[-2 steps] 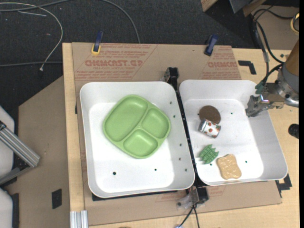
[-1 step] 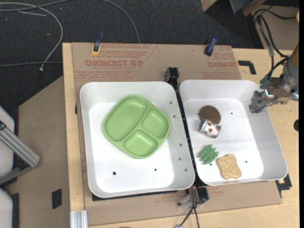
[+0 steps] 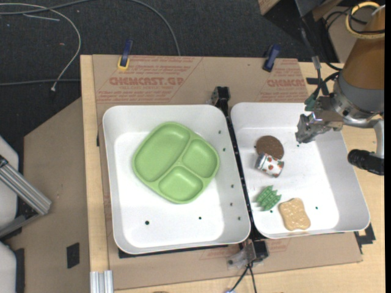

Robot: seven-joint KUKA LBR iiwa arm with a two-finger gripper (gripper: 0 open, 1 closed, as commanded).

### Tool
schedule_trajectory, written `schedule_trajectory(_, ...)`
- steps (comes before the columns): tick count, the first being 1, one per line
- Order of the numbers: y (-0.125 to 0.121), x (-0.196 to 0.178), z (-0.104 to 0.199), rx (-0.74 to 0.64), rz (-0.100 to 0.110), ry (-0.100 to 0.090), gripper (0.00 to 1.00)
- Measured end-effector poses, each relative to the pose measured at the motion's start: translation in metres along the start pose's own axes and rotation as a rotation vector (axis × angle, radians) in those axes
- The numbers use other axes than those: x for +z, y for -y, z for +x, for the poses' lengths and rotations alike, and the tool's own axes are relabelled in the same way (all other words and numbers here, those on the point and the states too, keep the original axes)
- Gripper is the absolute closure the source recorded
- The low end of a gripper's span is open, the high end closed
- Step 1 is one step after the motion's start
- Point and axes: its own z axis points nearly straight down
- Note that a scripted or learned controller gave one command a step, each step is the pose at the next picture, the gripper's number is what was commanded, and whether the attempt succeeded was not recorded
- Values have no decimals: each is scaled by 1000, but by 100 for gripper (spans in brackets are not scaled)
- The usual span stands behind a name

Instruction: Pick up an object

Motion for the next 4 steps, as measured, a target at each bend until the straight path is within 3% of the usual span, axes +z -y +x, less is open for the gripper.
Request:
schedule_trajectory(3,-30,23,148,1,-3,1,100)
schedule_trajectory(4,-49,15,198,2,-6,1,100)
